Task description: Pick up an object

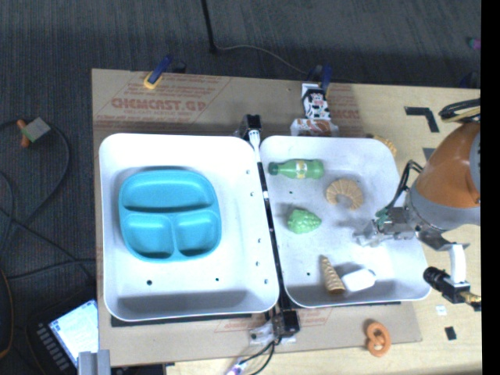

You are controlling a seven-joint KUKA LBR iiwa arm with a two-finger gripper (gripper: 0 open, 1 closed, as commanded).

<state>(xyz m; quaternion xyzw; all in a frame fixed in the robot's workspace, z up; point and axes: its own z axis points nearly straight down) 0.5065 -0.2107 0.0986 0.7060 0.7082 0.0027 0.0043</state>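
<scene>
At the right of the frame you have the grey two-finger gripper low over the right-hand shallow white bin; whether it grips anything I cannot tell. Left of it lie a green ridged plastic lump and a green plastic bottle. A tan croissant-shaped toy sits just above it.
</scene>
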